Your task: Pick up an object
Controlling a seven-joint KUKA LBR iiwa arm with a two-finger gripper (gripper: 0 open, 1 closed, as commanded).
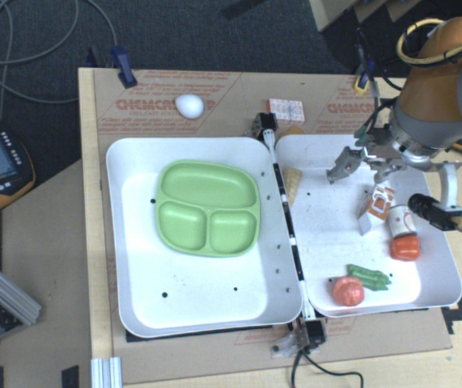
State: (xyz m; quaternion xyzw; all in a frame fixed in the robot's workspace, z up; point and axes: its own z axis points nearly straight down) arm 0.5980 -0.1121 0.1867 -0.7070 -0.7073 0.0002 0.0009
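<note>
The left bin (133, 241) is taking up the middle of the frame, carrying a green divided plate (208, 208); the right bin (328, 241) is sitting just beside it, holding the small pieces. The arm (437, 71) is reaching in from the upper right, and its gripper (358, 162) is hanging over the upper part of the right bin with its jaws spread wide and nothing between them.

The likeliest thing to pick — a small white-and-orange carton (378, 203) — is lying just below and to the right of the jaws, near them but not touching, its long axis running from upper right to lower left. It is looking crumpled and light, so I judge it may slide rather than seat between the fingers. To take it, the gripper would be needing to shift down-frame and right, then close across the short side.

Further down the bin, a red tomato-like piece (405, 248), a green pepper-like piece (368, 276) and a pinkish-red round toy (347, 291) are lying well apart from the jaws
</note>
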